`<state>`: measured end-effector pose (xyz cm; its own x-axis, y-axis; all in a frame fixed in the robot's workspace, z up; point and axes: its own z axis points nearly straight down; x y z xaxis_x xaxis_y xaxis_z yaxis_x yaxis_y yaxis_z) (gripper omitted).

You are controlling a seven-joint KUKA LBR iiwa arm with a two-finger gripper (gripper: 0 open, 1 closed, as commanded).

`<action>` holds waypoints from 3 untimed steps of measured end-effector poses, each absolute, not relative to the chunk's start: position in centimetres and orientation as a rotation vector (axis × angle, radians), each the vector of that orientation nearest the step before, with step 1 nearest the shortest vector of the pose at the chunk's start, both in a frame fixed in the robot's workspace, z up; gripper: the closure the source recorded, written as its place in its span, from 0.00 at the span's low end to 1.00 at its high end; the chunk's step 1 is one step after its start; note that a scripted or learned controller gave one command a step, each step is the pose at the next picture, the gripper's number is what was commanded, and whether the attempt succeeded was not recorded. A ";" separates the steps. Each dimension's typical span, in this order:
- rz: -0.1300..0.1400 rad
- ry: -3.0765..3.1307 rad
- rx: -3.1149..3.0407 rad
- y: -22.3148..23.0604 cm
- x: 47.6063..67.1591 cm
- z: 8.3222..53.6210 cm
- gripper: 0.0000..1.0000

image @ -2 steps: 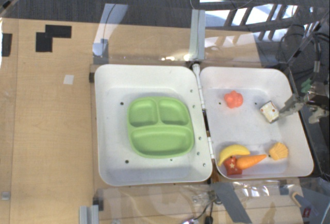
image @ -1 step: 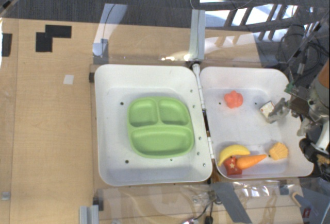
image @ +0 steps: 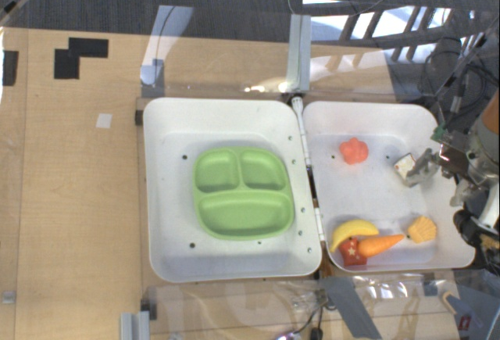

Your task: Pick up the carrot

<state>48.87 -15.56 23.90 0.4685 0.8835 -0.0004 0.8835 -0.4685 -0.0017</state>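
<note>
no brand, label or writing can be read on anything here. the carrot [image: 382, 245] lies in the right bin [image: 375, 127], down in its near corner, pointing toward the right. its thick end touches a red block [image: 353, 252], and a banana [image: 350, 232] curves just above both — the three are packed together against the bin's front wall. a yellow-orange waffle-like piece [image: 423, 230] sits just beside the carrot's tip. farther back in the same bin, a pinkish-red strawberry-like toy [image: 354, 151] sits well apart from the pile. the jaws [image: 414, 168] hang over the right side of that bin, near the back, well apart from the carrot; whether they are released or clenched i cannot tell, and nothing is seen between them. the left bin [image: 168, 174] holds a green divided plate [image: 243, 191]. black patches [image: 78, 55] mark the table [image: 70, 198] at far left.
</note>
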 end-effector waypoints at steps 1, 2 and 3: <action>0.002 -1.619 -2.691 -15.6 48.9 23.9 0.00; 0.002 -1.619 -2.691 -15.6 48.9 23.9 0.00; 0.002 -1.619 -2.691 -15.6 48.9 23.9 0.00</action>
<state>48.87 -15.56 23.91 0.4683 0.8836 -0.0005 0.8836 -0.4683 -0.0016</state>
